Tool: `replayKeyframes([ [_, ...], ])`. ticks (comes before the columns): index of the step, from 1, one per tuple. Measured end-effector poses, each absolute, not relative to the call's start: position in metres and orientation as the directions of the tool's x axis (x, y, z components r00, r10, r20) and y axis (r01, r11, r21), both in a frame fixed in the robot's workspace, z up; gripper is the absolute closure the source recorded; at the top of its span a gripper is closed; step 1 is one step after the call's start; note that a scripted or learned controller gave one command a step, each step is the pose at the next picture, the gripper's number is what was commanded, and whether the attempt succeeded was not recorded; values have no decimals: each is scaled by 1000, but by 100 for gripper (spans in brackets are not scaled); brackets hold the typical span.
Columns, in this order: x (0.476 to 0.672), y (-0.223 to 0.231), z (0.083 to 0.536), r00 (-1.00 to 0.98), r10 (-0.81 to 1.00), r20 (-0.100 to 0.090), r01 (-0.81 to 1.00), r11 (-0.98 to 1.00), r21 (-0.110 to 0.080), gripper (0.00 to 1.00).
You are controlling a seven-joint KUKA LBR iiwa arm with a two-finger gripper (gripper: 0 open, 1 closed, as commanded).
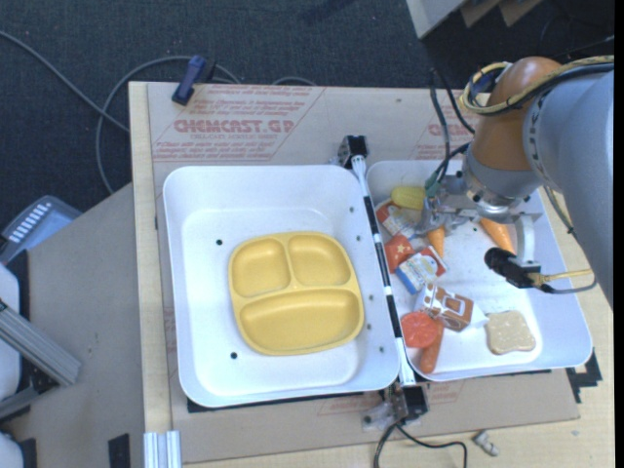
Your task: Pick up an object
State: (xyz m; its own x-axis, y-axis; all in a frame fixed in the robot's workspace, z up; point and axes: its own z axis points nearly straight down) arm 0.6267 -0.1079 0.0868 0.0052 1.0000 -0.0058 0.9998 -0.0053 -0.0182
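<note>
Currently, tool [436, 213]: low over right bin [575, 334], grip state unclear
Carrot [436, 241]: just below tool, long axis near-vertical, tip toward lower edge
Yellow tray [294, 292]: left bin [185, 261]

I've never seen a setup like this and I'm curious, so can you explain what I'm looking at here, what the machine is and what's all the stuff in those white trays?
This is one picture from a camera fixed above a bench, looking down at a slant. The big grey and orange shape at the right is a robot arm reaching in; its job is to pick up an object. Its claw hangs over the right bin, but I cannot tell whether it grips anything. Two shallow white bins sit side by side. The left bin holds a yellow divided plate. The right bin holds a jumble of small toy-like food items, including a piece like a slice of bread, a round red piece and an orange carrot-like piece.
</note>
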Motion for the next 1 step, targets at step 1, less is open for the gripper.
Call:
replayKeyframes([
  [1, 622, -44, 185, -1, 1000, 0, 1000, 1, 2, 100],
])
